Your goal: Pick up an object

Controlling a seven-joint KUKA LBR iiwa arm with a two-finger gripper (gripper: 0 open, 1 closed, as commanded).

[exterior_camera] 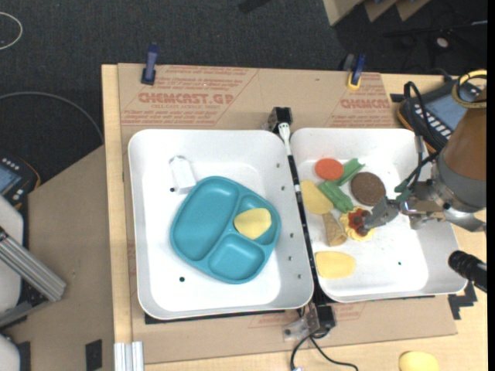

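My gripper [377, 216] sits low in the right bin [402, 273], at the right-centre of the frame, its dark tip right against a small red-and-yellow piece [358, 222]; whether it is open or closed I cannot tell, and nothing visibly sits in its grip. Just above the tip lies a brown disc [366, 187], with a green piece [337, 195] slanting beside it and an orange-red round piece [329, 168] further up. To the left of those rests a pale yellow piece [315, 199], a tan piece [334, 229] below it, and another yellow piece [335, 264] near the bin's lower edge. In the left bin [147, 230] (centre-left of the frame) lies a teal divided plate [209, 226] holding a yellow lump [252, 222] in its right compartment. Both bins rest on the worktop [232, 91].
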